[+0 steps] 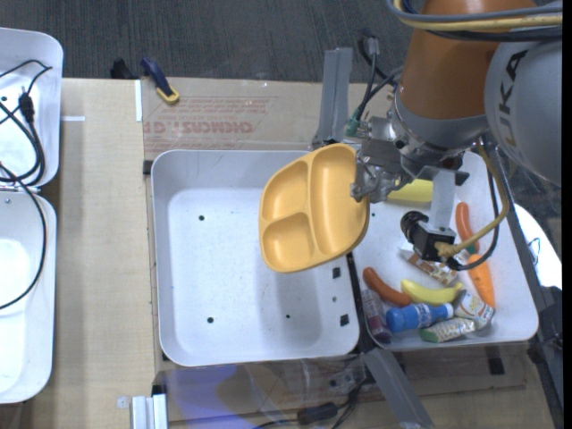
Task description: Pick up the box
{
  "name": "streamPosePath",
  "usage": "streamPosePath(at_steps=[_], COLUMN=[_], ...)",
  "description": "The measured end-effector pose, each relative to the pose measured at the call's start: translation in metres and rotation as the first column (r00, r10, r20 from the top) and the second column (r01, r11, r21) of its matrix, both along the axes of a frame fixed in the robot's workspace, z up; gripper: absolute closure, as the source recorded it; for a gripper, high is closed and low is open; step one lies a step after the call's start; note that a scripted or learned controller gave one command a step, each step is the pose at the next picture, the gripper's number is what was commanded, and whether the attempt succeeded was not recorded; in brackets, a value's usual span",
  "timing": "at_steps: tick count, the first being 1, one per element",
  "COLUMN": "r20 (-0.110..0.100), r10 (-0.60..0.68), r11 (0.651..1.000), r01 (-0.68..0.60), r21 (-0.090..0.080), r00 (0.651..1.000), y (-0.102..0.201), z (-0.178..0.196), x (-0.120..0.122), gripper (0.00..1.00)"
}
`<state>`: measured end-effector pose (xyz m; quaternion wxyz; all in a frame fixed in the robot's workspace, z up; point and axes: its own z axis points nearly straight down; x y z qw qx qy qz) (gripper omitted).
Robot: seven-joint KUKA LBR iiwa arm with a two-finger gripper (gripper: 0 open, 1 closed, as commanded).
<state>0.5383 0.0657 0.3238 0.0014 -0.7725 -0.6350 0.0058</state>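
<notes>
So the claw looks clamped on the right rim of the yellow divided plate, just above the middle of the frame. The plate hangs tilted over the wall between the left bin and the right bin. That's the big worry imo: the job is the box, and the claw is busy with the wrong thing. An edge pinch on a tilted plate can slip too, and if it drops it could land on the pile and bury or knock stuff around. The pile sits lower right of the claw: a sausage, a banana, a blue bottle and a carrot, all crammed together. My best guess for the box is the small printed carton at the lower right of the right bin, touching the carrot and just beside the banana. It's tiny here, so I can't read a front face. Its long axis seems to run upper left to lower right, lying flat, but I wouldn't swear to it. With neighbours that tight, a grab there could easily catch the carrot instead.
</notes>
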Motion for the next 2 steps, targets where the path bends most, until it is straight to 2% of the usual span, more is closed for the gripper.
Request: streamPosePath(at_steps=[1,2], r20=[0.000,0.004], r10=[0.257,0.027], r11=[0.966,1.000], r01=[-0.257,-0.027], r21=[0.006,0.003], r00=[0.966,1.000], y=[-0.003,0.080], z=[-0.124,-0.177], x=[-0.062,-0.062], gripper=[1.00,1.00])
